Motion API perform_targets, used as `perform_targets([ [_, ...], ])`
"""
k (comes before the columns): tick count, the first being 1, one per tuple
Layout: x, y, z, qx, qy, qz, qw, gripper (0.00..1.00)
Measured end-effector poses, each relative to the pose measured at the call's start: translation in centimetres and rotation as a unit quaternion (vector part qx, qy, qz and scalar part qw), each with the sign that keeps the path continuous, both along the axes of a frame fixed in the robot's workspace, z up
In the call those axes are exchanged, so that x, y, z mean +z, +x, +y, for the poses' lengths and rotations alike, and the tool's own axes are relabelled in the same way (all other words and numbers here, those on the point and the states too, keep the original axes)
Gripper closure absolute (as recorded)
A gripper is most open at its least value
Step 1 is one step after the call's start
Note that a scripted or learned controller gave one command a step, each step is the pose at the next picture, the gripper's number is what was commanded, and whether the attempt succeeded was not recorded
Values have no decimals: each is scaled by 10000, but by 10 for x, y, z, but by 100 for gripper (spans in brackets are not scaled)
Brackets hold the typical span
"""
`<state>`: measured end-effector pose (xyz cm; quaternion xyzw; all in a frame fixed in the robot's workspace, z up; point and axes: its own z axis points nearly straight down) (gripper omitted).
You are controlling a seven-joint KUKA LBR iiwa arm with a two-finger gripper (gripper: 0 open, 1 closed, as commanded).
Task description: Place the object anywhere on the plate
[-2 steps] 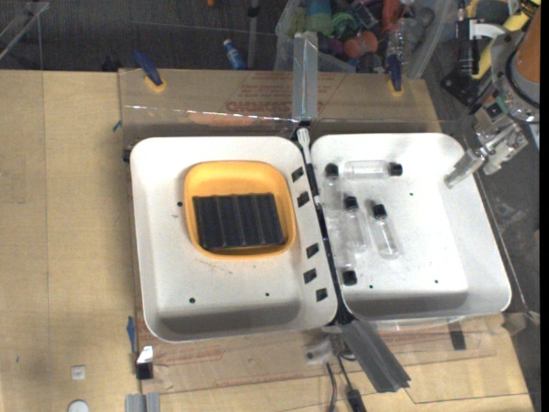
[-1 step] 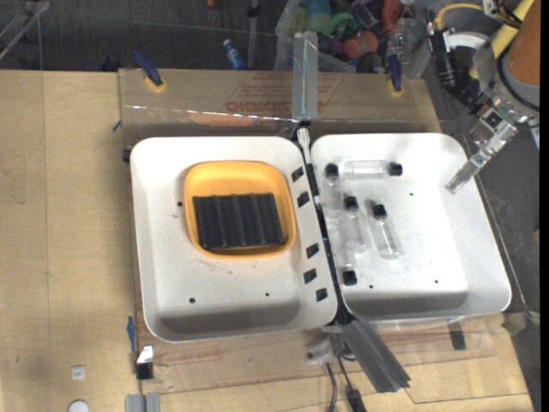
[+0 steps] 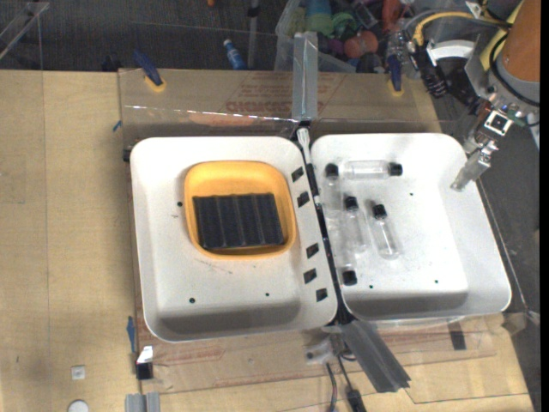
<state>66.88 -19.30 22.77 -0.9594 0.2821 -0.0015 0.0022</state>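
Observation:
A yellow-orange plate [image 3: 236, 178] sits in the left bin [image 3: 163, 290]. A dark ridged rectangular object [image 3: 238, 221] lies flat on it, covering most of its middle. In the right bin [image 3: 446, 264] lie several clear tubes with black caps: one crosswise at the back [image 3: 362, 170], and two more pointing front to back [image 3: 383, 233] [image 3: 353, 226]. My gripper [image 3: 469, 172] hangs over the right bin's back right corner, well away from the tubes and the plate, with nothing visible in it.
A metal divider [image 3: 304, 84] and a row of black clips [image 3: 309, 221] run between the bins. Blue clamps [image 3: 151, 74] hold a clear sheet at the back. Cables and a tub of coloured toys [image 3: 360, 7] stand behind the bench.

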Motion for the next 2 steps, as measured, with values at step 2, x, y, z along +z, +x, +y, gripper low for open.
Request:
perform_targets([
  [2,-22,0,-17,1881,-4,0,9821,0],
])
